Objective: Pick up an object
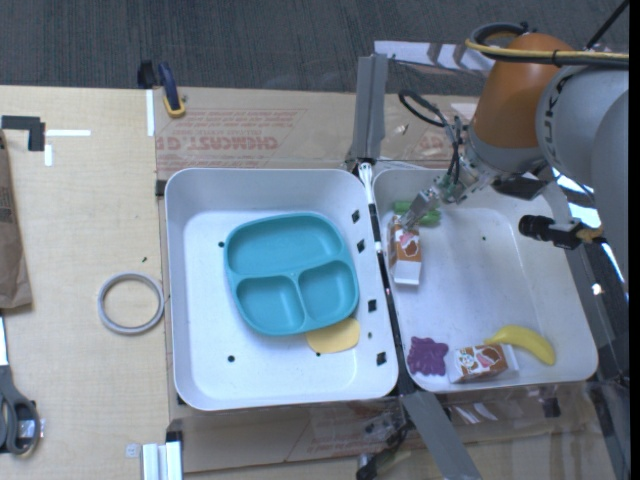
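Two bins sit side by side on the worktop (80,218), touching along their inner walls. In the left bin (190,298) a divided tray (290,273) lies near the centre, with a flat disc (335,337) partly under its near right corner. In the right bin (500,268), a small carton (405,250) lies by the left wall, the end effector (432,204) just behind it. Along the near edge lie grapes (428,355), a second carton (483,362) and a banana (522,342). A ring (131,302) lies on the worktop left of the bins.

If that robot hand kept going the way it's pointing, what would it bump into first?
Probably the small green object right at the tip of the hand, in the right bin. Just past it lies the brown and white carton. Depth is hard to judge from above.
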`<act>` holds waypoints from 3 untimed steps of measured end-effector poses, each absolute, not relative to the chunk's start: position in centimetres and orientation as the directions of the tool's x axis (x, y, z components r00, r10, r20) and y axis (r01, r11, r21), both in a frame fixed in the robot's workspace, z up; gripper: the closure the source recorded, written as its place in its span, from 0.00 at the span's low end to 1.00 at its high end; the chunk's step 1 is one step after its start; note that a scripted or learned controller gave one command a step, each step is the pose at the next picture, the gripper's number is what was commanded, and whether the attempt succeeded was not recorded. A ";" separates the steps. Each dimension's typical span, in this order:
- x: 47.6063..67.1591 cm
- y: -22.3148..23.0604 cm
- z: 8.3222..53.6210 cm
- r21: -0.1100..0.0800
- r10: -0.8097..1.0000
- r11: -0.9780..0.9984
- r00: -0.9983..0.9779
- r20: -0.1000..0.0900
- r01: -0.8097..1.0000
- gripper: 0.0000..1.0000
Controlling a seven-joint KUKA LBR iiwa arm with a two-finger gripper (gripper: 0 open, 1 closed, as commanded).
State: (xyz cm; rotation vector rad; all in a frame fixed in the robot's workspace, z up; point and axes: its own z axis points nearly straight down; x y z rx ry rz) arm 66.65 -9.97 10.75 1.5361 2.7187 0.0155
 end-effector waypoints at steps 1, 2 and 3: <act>65.9 -19.6 9.9 0.001 0.676 0.737 -0.737 -0.002 0.676 0.00; 61.1 -16.7 9.0 0.000 0.705 0.709 -0.709 0.002 0.705 0.00; 63.2 -11.1 9.0 0.001 0.361 0.932 -0.932 -0.001 0.361 0.00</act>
